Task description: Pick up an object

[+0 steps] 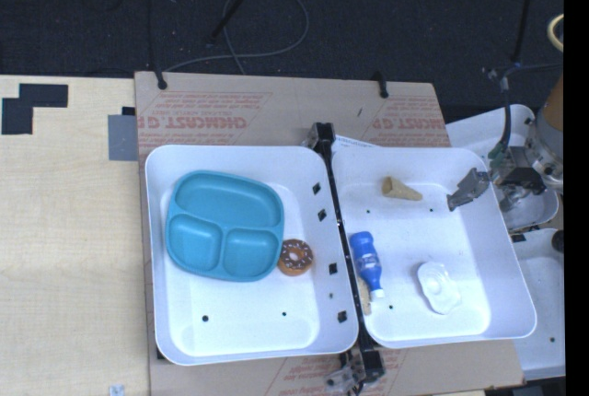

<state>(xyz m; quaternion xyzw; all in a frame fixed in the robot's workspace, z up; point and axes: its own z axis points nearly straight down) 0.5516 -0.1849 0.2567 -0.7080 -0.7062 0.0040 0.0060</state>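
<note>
The right bin (497, 316) holds a tan wedge-shaped piece (401, 190) near its back, a blue bottle with a white cap (366, 262) lying by the left wall, and a white lumpy object (438, 286) at the front right. In the left bin (239, 330) lie a blue divided plate (224, 225) and a chocolate-frosted donut (295, 257) beside it. My gripper (467, 189) hangs over the right bin's right edge, to the right of the tan wedge and apart from it. Nothing shows in its grasp.
Both bins rest on a cardboard sheet (276, 113) on the bench. A black divider (335, 238) runs between the bins. Cables and grey arm hardware (525, 182) crowd the right side. Light wooden tabletop (64, 247) lies to the left.
</note>
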